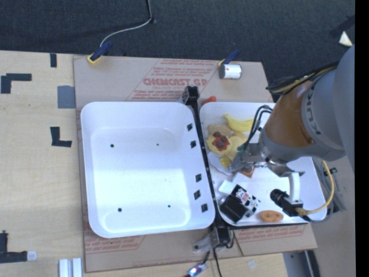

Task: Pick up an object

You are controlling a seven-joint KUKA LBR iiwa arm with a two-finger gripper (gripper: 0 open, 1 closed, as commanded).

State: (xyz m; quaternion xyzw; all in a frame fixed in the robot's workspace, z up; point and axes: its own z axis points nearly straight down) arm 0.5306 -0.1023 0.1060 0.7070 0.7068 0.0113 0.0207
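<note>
— Packet with a red patch (219, 141): where?
— Lying in the right bin (316, 180), in its left half, close by the wall shared with the other bin. Just left of the end effector (245, 161), and seemingly touched by it at the lower right edge.

— From the left, then?
— First, pale wooden counter (34, 172) with black marks. Next, a cardboard sheet (167, 79) under both bins. Then the left bin (92, 154), white and shallow. Then the right bin with its clutter.

— And in that clutter?
— Packet toward the upper left. Yellow banana-shaped piece (239, 122) just above and right of it. Black and white box (237, 203) tilted near the front left corner. Orange oval piece (270, 216) just right of that box, by the front wall.

— End effector?
— Low inside the right bin, below the banana-shaped piece and above the box. Open or closed: cannot tell, being masked by the wrist.

— Arm?
— Grey, with an orange band (288, 120), reaching in from the right across the bin's right half.
</note>
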